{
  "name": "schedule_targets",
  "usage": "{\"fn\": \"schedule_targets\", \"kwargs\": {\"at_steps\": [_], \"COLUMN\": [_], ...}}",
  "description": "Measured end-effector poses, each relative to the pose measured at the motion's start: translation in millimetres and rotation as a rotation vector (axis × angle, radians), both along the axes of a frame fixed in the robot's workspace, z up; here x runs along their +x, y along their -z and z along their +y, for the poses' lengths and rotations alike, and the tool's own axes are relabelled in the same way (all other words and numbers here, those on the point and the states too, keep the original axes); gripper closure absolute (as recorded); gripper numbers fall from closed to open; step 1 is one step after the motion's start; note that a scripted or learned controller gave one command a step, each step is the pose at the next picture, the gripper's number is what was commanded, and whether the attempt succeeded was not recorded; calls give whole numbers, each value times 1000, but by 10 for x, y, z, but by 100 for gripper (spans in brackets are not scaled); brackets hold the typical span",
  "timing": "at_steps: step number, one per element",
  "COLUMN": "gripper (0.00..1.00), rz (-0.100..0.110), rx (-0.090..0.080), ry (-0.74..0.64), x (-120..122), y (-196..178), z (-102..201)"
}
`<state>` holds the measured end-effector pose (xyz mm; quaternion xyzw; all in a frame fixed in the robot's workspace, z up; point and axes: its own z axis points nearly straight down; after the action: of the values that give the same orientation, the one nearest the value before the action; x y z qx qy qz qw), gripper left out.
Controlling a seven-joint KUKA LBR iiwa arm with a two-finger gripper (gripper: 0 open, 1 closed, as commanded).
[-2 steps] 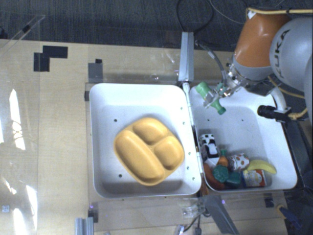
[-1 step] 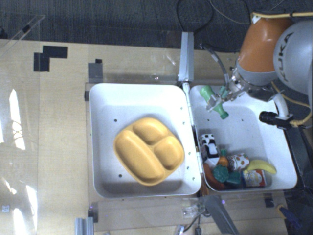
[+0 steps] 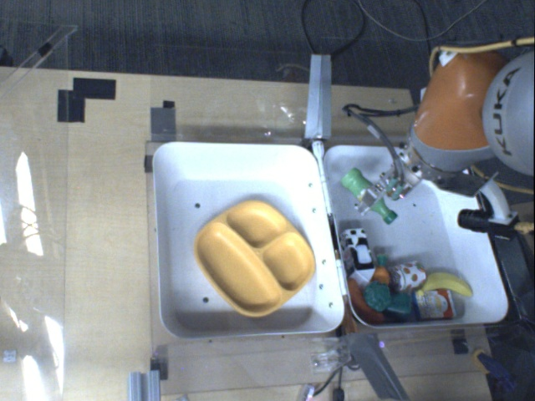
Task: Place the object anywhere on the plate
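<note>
On the tabletop (image 3: pixel 100 224), the end effector (image 3: pixel 386 189) grasps the green object (image 3: pixel 368 194); transfer to the yellow plate (image 3: pixel 255 256) remains.

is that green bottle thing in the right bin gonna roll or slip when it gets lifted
The green bottle looks rounded and narrow, so it would probably roll if nudged or dropped on the flat bin floor. Its surface seems smooth, like hard plastic, so it may slip in the pincer beside it. It appears small, likely light.

Plate (image 3: pixel 255 257) top open; metal divider (image 3: pixel 318 107) between bins; toy heap (image 3: pixel 401 291) crowds right bin's near edge.
</note>
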<state>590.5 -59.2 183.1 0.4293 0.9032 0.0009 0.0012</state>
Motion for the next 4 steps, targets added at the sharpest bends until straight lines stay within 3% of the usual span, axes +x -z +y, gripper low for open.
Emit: {"fn": "schedule_targets", "kwargs": {"at_steps": [1, 2, 3, 4], "gripper": [100, 100, 100, 100], "rz": [0, 1, -2, -3], "rx": [0, 0, -1, -2], "ry": [170, -108, -305, -471], "x": [38, -195, 28, -645], "y": [1, 6, -1300, -1330], "z": [81, 171, 592, 859]}}
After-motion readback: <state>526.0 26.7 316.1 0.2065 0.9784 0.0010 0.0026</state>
